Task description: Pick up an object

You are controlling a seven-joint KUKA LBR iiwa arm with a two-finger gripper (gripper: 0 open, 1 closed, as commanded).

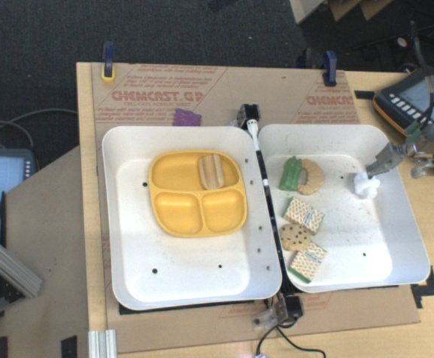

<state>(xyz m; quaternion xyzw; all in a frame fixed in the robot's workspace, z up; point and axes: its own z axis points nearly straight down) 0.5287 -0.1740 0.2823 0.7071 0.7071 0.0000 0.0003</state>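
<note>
Bare white floor (329, 259) rings snacks; fingers (377, 168) near right rim (407, 200).

Yellow divided plate (174, 200), 2 white bins (120, 222), green wrapper (291, 174), diamond-patterned packets (304, 216)

Glossy white plastic bins (127, 222) hold a smooth matt yellow plastic plate (180, 218); brown paper-covered board (157, 88) beneath.

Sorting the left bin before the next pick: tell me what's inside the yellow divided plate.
The yellow divided plate has three compartments. A tan, ridged food piece lies in the upper one, towards its right side. The two lower compartments show bare yellow. What the piece covers cannot be seen.
</note>
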